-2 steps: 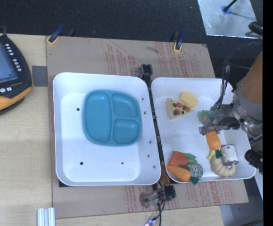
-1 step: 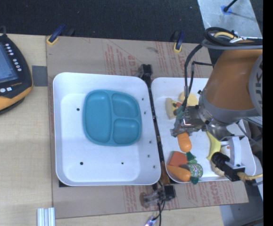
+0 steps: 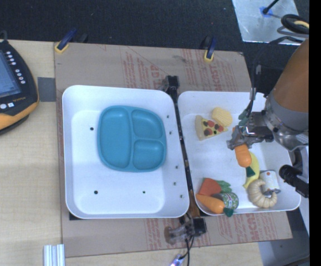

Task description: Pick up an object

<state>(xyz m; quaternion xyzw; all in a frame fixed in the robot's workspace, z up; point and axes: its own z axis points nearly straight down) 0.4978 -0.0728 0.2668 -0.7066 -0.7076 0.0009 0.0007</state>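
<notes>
Starting from the left, a teach pendant [image 3: 2,90] lies on the bench, well apart from the work. Next comes the left bin [image 3: 77,201], which bears a blue divided plate [image 3: 131,138] and nothing to pick. The right bin [image 3: 190,165] holds the toy food: a pizza slice [image 3: 209,127] with a yellow piece [image 3: 222,116] just beside it near the far wall, a carrot [image 3: 210,204] touching a green and red toy [image 3: 221,192] at the near wall, a pale ring-shaped pastry [image 3: 261,193] at the near right corner, and a small orange toy [image 3: 243,155] with a yellow banana-like piece [image 3: 253,172] next to it.

The gripper [image 3: 243,137] hangs right above this orange toy - seemingly touching its top. Whether the jaws are released or clenched, I cannot tell; nothing is seen between them.

I judge the orange toy as light, stiff plastic, smooth and a little slippery, not fragile. Being rounded, it may roll away - better to take it across its narrow middle, away from the yellow neighbour.
</notes>
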